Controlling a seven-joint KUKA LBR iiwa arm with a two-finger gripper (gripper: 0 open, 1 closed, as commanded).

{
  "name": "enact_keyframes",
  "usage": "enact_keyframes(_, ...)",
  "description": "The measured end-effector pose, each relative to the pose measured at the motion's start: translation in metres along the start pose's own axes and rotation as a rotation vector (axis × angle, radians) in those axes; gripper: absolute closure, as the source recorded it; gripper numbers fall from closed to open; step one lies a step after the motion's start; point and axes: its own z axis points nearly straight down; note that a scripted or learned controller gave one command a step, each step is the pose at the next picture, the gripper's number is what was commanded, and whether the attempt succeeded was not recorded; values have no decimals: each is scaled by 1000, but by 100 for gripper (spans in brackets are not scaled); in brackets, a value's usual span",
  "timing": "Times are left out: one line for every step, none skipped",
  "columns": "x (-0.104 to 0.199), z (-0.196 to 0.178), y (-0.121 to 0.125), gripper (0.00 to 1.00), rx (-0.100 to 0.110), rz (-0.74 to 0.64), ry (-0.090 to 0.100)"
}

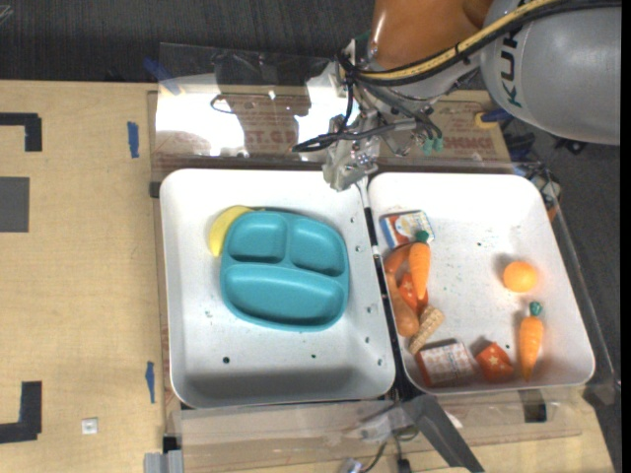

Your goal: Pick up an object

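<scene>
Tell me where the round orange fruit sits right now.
In the camera view, the orange lies in the right bin, near its right wall, just above the small carrot and apart from it.

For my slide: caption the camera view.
Gripper above the bins' divider; teal tray left, carrots right.

Pale wooden bench (pixel 69 294); two white bins side by side: left bin (pixel 187 363), right bin (pixel 567 348).

Robot lab test bench.
A KUKA arm (pixel 552 57) hangs over two white bins (pixel 187 294) of toy food, blue-taped plywood (pixel 79 264) beside them.
</scene>
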Motion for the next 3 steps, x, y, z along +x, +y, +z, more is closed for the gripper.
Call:
enact_keyframes(-24, -8, 58, 100, -3, -7, 10)
enact_keyframes(-49, 19, 122, 100, -4, -25, 13)
enact_keyframes(-52, 3, 121, 100, -4, -23, -4)
